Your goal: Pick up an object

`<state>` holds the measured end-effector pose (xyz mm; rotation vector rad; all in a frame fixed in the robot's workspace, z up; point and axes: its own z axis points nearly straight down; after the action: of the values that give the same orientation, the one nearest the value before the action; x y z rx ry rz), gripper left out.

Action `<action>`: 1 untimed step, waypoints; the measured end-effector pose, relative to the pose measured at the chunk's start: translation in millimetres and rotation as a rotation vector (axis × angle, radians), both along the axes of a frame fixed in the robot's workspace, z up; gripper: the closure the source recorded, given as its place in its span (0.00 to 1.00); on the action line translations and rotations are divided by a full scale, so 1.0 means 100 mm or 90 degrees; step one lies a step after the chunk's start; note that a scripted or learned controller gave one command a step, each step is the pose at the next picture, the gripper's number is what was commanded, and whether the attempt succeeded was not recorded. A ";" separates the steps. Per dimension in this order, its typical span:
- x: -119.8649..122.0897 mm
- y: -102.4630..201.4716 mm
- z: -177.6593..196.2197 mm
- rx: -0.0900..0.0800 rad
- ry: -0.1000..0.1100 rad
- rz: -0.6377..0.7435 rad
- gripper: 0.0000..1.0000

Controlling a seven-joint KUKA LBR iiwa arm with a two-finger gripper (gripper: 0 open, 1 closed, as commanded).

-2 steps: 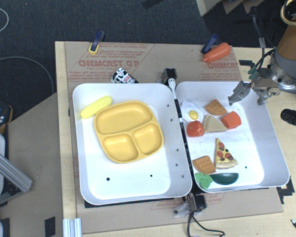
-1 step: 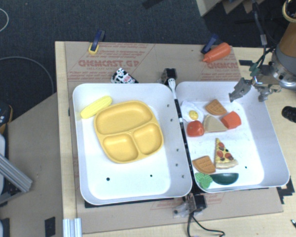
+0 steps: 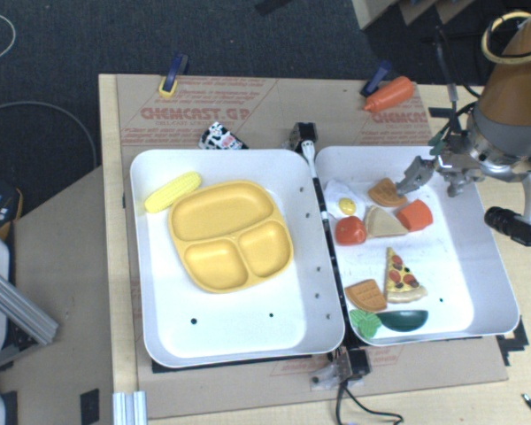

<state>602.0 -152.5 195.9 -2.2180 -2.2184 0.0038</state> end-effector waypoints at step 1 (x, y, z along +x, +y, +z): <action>0.03 -0.02 -0.44 0.000 0.000 0.000 0.00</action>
<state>605.4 -154.9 152.3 -2.2183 -2.2183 0.0043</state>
